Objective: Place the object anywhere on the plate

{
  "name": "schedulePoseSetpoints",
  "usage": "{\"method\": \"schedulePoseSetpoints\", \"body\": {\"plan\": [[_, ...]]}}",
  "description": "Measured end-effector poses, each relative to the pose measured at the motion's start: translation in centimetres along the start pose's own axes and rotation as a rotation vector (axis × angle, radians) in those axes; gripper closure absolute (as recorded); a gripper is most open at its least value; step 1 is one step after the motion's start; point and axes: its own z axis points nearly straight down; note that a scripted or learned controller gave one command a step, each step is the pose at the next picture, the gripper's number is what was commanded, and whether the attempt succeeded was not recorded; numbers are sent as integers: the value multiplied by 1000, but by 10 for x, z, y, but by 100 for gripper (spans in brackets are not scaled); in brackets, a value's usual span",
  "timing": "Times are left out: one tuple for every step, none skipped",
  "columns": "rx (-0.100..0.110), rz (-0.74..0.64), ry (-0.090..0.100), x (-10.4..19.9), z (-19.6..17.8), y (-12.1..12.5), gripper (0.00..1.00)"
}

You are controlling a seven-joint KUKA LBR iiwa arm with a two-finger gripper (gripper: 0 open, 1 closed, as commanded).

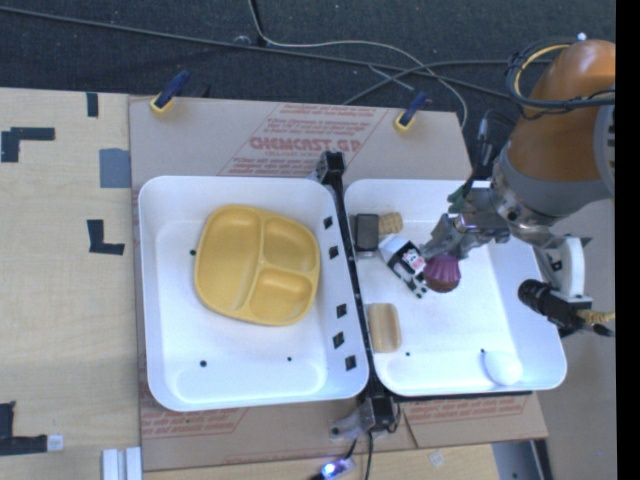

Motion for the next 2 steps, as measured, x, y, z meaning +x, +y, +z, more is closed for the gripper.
{"method": "schedulePoseSetpoints", "body": {"plan": [[0,0,0,34,12,29,100],[1,0,0,72,19,49,100]]}}
